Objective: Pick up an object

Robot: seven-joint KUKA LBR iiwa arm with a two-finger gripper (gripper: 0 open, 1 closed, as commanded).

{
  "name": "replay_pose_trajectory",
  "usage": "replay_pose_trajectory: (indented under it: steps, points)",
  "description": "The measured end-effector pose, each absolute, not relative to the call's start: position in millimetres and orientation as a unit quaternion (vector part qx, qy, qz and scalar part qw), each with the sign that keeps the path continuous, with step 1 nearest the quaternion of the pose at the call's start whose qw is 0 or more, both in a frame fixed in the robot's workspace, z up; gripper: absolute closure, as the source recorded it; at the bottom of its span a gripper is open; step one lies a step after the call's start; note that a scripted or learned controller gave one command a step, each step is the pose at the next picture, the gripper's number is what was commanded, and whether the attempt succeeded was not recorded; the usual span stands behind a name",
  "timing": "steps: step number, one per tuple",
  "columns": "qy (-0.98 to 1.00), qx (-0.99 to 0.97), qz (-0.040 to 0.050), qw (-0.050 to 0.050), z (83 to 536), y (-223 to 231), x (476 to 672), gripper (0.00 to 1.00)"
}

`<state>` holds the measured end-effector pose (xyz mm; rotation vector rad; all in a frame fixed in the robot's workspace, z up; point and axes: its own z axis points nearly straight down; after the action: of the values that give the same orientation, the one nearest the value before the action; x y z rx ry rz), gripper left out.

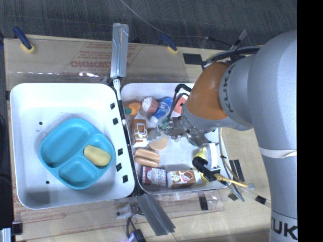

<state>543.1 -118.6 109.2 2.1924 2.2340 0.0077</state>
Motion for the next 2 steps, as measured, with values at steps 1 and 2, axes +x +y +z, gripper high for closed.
replay_pose_trajectory:
  steps: [1, 2]
  points:
    - [0.728, 0.686, -0.0007, -0.001, 91.5, -155.2, 618.5, 0.00]
    - [0.730, 0.683, -0.0010, -0.002, 91.0, -129.4, 540.8, 0.00]
